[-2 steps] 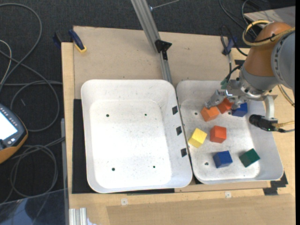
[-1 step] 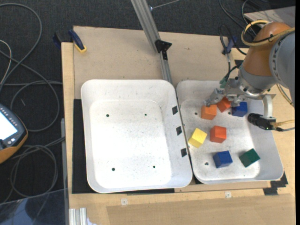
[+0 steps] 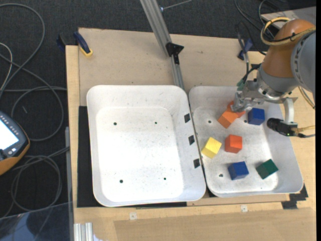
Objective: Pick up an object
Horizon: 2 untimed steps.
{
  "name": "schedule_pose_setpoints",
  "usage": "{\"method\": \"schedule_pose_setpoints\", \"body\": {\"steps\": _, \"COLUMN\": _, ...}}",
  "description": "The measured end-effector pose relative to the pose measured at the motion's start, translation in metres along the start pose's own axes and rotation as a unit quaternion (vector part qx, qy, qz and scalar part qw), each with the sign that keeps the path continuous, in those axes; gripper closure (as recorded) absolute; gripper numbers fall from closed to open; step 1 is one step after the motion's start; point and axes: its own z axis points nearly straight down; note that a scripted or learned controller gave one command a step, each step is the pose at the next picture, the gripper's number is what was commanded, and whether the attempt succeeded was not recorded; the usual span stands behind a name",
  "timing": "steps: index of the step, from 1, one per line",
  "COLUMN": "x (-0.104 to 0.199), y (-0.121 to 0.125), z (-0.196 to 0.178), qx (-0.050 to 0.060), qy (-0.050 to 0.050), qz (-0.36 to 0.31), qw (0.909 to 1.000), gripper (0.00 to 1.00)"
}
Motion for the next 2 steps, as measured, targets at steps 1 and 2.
{"method": "schedule_pose_setpoints", "body": {"steps": 1, "x": 0.005, "y": 0.0, "z": -0.046, "qx": 0.011, "qy": 0.002, "qz": 0.0, "qw": 0.9999, "gripper": 1.0}}
{"method": "schedule_pose_setpoints", "body": {"steps": 2, "x": 0.01, "y": 0.006, "z": -0.092, "qx": 0.01, "qy": 0.002, "qz": 0.0, "qw": 0.9999, "gripper": 1.0}}
